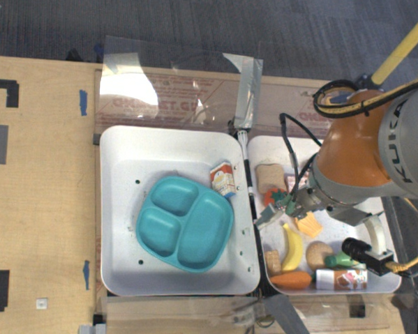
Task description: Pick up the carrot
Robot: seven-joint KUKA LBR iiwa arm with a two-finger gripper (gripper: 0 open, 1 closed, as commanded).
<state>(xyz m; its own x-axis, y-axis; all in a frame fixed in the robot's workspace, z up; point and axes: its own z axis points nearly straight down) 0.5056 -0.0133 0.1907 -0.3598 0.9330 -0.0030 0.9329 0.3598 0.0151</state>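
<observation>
A: Two bins, white, side by side. Landmark for everything: the banana, lying in the right bin. The carrot lies just below the banana's lower end, against the bin's near wall, on its side. Nothing is holding it.

B: Gripper?

A: The gripper sits above and a little left of the banana's top end, low over the clutter. Whether it is spread or closed I cannot tell; the wrist and the green and red bits around it hide that. It is not at the carrot.

B: Risks from here?

A: Crowding, mainly. Left of the banana's lower end is a small cork-like piece, almost touching the carrot. Right of the banana is a brown potato-like lump, and lower right a white bottle lying beside the carrot's tip. A descent slightly off would likely close on the banana or nudge the bottle. The near wall also leaves little room for a finger on that side, and the carrot could roll or squirt out of a pinch.

B: Any writing?

A: "KUKA" in part on the arm. Faint reddish print on the clear sheet well above the banana, unreadable. The bottle label and the small packet in the left bin are too small to read.
</observation>
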